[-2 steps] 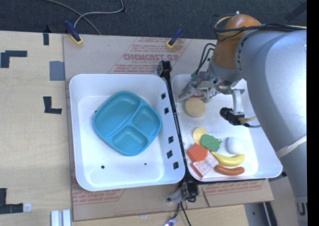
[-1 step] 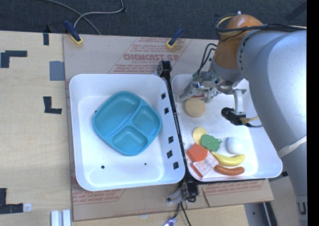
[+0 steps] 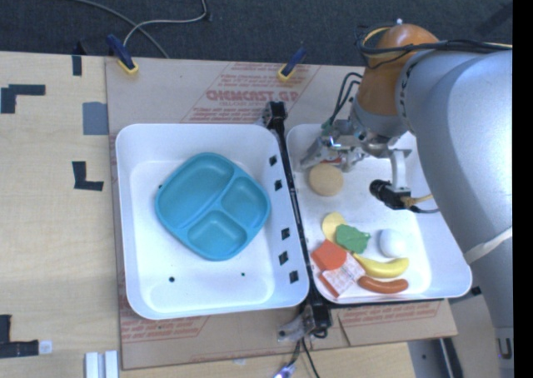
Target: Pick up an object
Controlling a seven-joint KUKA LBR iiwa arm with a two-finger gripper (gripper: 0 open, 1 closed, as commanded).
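Note:
My gripper [image 3: 335, 151] hangs low over the far left part of the right bin [image 3: 433, 239], below the arm's orange band. A tan round roll [image 3: 326, 181] lies right under and in front of it, touching or nearly touching the gripper. Nearer the bin's front lie a yellow piece [image 3: 332, 222], a green toy [image 3: 353, 238], a white egg [image 3: 391, 242], a banana [image 3: 385, 266], a red sausage [image 3: 383, 285], an orange-red piece [image 3: 330, 256] and a red and white packet [image 3: 340, 281].
A blue divided plate [image 3: 213, 205] lies in the left bin [image 3: 137, 226]. A black divider with clips [image 3: 287, 201] runs between the bins. A black cable part [image 3: 390, 193] hangs over the right bin. The grey arm covers the bin's right side.

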